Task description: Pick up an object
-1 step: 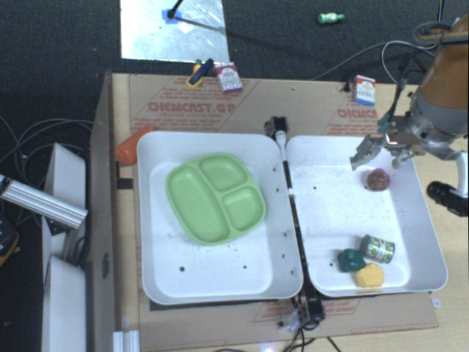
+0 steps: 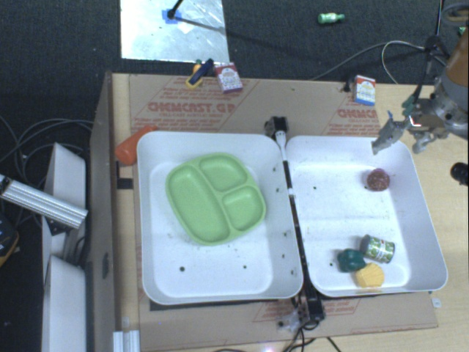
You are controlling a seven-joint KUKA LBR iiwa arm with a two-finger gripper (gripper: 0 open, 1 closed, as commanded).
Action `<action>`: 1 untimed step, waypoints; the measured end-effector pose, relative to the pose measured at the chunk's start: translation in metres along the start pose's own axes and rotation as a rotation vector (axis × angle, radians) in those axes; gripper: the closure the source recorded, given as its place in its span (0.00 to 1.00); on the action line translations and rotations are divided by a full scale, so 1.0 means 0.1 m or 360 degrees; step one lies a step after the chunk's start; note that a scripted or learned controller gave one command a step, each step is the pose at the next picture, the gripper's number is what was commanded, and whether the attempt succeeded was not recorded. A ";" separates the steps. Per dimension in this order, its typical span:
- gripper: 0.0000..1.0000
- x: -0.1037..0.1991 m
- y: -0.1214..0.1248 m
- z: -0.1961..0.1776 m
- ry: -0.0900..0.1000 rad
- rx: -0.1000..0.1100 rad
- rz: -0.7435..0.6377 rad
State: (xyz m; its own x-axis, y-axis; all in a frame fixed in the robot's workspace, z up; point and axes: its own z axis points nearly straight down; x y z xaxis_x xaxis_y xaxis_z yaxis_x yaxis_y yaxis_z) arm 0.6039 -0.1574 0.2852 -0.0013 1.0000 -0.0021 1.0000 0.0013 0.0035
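Right bin (image 2: 410, 218): four small objects. Dark red ball (image 2: 378, 180), round, rough-looking, lies alone near bin's upper right wall. Other three cluster at bin's lower right corner, well apart from ball. Small can (image 2: 379, 249), green-and-white label, lies on side, tilted. Teal lump (image 2: 351, 259) touching can's left end. Yellow lump (image 2: 369, 276) just below both, near bin's front wall.

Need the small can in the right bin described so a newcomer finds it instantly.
Start at the right bin and go to its near corner, where three small things cluster. The can lies on its side, above the yellow piece and right of the teal piece; it alone has a green-and-white label.
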 end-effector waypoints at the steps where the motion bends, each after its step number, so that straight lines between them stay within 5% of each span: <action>1: 0.00 -0.50 0.15 0.56 0.0000 0.0005 0.0000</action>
State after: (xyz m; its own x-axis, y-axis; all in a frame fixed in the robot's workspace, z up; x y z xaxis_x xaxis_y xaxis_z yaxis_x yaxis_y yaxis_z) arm 0.6196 -0.2073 0.2289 -0.0011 1.0000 -0.0020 1.0000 0.0011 0.0005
